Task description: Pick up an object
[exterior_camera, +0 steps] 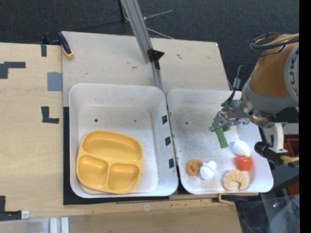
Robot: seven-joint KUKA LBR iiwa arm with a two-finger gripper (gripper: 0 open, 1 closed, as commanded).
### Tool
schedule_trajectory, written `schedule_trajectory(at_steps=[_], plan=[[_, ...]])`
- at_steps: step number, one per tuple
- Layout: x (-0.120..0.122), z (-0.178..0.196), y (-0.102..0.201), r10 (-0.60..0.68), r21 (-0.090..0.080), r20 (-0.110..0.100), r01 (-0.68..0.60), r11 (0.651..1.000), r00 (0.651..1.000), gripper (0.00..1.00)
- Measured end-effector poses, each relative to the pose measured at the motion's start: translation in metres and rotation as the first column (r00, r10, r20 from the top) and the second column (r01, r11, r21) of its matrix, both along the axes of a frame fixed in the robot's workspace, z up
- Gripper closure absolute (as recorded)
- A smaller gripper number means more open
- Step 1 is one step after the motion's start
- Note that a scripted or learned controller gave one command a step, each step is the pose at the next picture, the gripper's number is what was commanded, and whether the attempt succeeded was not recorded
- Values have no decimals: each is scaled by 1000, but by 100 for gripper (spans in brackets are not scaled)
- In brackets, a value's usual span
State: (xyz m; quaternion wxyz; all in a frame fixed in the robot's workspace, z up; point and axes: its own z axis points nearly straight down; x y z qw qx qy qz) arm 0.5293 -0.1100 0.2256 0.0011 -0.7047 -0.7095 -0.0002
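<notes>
Bench, two white bins side by side.

Left bin (87,101): one yellow divided plate (110,160), three compartments, lying in the lower left part of the bin, slightly turned.

Right bin (194,106): holds five small items gathered along its lower right.
- Green stick (222,138): short, slanted, near the right-centre of the bin, directly under the gripper and touching or nearly touching it; whether it sits between the fingers cannot be told.
- White egg (240,148): just below and right of the green stick.
- Red tomato (244,163): directly beneath the egg, touching it.
- Croissant (236,179): tan, curved, at the bin's lower right corner, just below the tomato.
- White garlic bulb (208,171): lower centre, left of the croissant.
- Brown pretzel (194,167): touching the garlic bulb on its left.

Arm: enters from the right of the frame, orange band above the grey wrist.

Gripper (221,125): low over the right bin at its right-centre; open or closed cannot be told.
</notes>
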Motion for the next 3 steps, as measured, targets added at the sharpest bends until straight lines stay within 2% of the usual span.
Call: schedule_trajectory(at_steps=[1, 2, 3], plan=[[21, 8, 58, 1, 1, 1, -1, 1000, 1000, 100], [28, 6, 108, 1, 0, -1, -1, 1000, 1000, 100], [46, -6, 160, 0, -1, -1, 0, 1000, 1000, 100]])
